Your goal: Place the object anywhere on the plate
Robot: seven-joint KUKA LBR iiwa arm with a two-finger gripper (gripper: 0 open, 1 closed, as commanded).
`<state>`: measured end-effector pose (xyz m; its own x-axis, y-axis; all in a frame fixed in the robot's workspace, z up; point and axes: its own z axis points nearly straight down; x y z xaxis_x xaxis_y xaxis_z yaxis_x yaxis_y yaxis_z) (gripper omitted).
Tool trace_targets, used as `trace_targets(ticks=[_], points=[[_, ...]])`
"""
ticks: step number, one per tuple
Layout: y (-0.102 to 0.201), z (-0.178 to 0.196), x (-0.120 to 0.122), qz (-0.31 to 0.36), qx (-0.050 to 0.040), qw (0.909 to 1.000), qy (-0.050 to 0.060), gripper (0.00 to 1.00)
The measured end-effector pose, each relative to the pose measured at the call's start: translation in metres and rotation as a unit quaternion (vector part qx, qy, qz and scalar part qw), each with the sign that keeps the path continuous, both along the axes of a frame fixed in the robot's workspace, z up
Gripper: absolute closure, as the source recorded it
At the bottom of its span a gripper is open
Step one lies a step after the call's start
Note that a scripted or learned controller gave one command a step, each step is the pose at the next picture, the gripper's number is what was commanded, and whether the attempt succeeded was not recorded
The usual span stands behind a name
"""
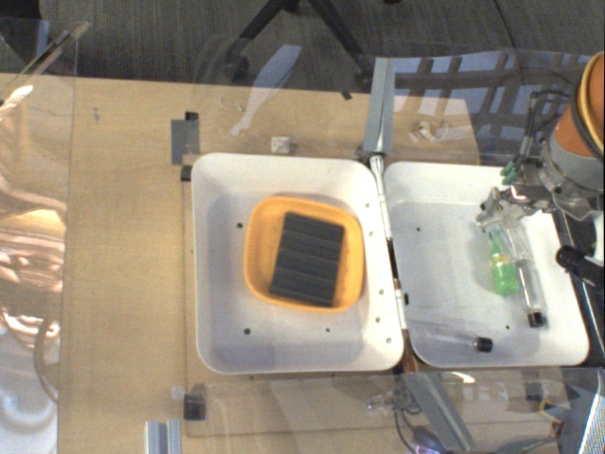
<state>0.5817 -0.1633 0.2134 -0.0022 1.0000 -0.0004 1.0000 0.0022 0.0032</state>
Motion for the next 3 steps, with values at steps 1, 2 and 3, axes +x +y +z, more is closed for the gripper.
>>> trace_targets(ticks=[1, 2, 3], points=[[0.0, 0.0, 0.0, 0.0, 0.0, 1.0, 0.0, 0.0], [-0.042, -0.008, 0.02, 0.066, -0.0007, 0.9978, 0.001, 0.0], [-0.041, 0.015, 0.029, 0.11, -0.0008, 0.994, 0.001, 0.0]])
